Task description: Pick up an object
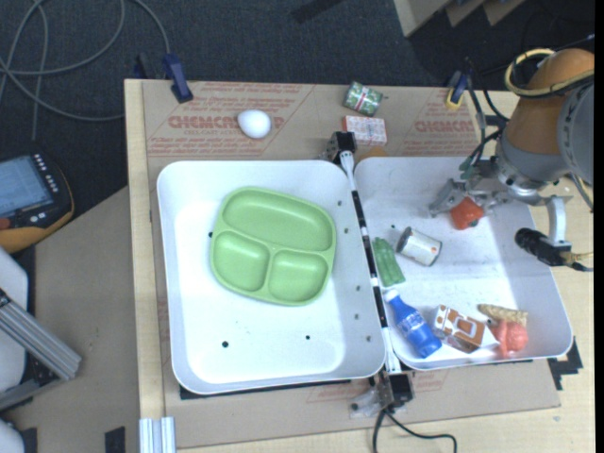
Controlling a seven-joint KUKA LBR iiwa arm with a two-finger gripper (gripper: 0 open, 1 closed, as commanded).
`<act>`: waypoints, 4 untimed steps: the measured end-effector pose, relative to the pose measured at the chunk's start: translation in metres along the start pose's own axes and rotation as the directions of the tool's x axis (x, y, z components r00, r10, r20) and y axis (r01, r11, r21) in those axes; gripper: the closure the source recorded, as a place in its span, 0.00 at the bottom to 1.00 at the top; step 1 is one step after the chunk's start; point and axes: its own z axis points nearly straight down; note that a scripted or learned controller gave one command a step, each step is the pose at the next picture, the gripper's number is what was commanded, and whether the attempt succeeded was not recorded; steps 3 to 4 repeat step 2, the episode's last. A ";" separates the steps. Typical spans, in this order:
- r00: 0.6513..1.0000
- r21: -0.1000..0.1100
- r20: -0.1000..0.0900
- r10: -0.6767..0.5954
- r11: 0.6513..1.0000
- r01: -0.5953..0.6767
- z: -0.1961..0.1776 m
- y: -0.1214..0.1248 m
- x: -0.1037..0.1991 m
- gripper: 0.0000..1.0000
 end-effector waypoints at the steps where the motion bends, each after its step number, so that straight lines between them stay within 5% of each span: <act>1: 1.000 -0.003 0.001 0.000 1.000 0.000 -0.011 0.001 0.000 1.00; 2: 1.000 -0.004 0.001 0.000 1.000 0.000 -0.101 0.019 0.082 1.00; 4: 1.000 -0.004 0.001 0.000 1.000 0.000 -0.101 0.019 0.082 1.00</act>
